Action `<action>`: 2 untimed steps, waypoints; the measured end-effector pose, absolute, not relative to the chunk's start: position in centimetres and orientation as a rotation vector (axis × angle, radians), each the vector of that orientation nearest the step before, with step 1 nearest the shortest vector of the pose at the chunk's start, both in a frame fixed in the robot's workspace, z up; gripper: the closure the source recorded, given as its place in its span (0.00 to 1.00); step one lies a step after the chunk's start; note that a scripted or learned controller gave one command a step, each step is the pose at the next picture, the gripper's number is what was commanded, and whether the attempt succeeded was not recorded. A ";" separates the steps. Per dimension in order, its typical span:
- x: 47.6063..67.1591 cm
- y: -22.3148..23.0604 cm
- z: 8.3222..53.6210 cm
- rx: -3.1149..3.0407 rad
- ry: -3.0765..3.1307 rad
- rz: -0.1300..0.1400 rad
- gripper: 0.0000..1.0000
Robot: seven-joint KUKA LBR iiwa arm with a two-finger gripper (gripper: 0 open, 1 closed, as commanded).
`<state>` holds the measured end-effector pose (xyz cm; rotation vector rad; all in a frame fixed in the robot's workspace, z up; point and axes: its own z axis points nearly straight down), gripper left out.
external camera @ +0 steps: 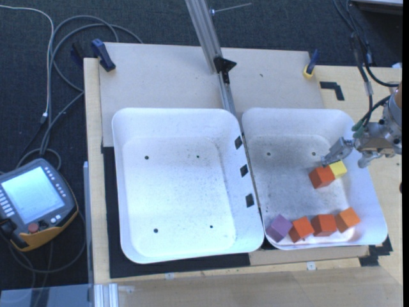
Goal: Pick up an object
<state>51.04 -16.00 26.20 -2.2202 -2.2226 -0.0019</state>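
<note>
My claw point(350, 153): at the right edge of the frame, over the upper right part of the right bin, just above and right of the loose pair of blocks.
Claw state: two fingers show, one slanting down-left toward the blocks and one further right, with a gap between them, so they stand apart; nothing sits between them.
Wrist: grey metal body with a green spot on it, cables looping up behind it toward the upper right corner.
Right bin point(254, 147): shallow, white, speckled with dark dots, right of centre in the frame.
Orange block point(321, 176): on the right bin's floor, centre right, lying just below the tip of my left-slanting finger; whether they touch, I cannot tell.
Yellow block point(339, 169): tucked right against the orange block's upper right side, partly behind it.
Bottom row: along the right bin's lower wall, running left to right and rising slightly.
Purple block point(278, 227): leftmost in that row, near the bin's lower left corner.
Red-orange block point(299, 228): touching the purple one's right side.
Second red-orange block point(324, 224): next along, close beside the first.
Orange end block point(348, 218): rightmost, sitting highest in the row.
Left bin point(176, 184): white, same shape, filling the centre left of the frame.
Teach pendant point(32, 200): lit screen, at the lower left edge, off the bench.
</note>
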 end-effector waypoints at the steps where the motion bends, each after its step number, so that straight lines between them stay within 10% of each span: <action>1: 53.0 -16.3 13.6 -2.215 -2.216 0.006 0.00; 2: 57.6 -18.0 11.5 -2.232 -2.236 -0.018 0.00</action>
